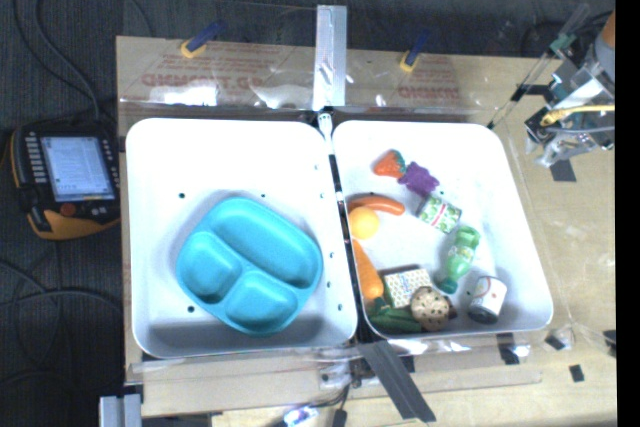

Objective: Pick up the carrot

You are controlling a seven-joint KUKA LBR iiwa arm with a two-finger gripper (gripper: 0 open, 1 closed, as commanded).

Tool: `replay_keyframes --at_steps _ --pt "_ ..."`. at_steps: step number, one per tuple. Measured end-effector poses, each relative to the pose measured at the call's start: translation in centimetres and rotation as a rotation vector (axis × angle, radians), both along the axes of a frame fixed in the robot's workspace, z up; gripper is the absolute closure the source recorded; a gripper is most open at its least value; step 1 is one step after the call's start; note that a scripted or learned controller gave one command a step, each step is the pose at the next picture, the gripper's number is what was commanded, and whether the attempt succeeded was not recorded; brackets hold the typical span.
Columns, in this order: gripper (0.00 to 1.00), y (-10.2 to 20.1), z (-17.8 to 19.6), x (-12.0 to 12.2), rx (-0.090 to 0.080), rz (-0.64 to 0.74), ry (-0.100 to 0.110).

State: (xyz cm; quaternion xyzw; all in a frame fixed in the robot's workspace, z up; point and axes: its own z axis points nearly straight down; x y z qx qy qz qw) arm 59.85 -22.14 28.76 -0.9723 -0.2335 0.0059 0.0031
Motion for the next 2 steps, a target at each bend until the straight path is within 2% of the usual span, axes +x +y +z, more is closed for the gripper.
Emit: replay_keyframes --at_steps 1,2 --pt "1.0 2.4 -1.6 1.6 -0.005 -0.239 -0.006" --pt "1.0 -0.1 3.3 -0.9 -0.006 -0.267 -0.008"
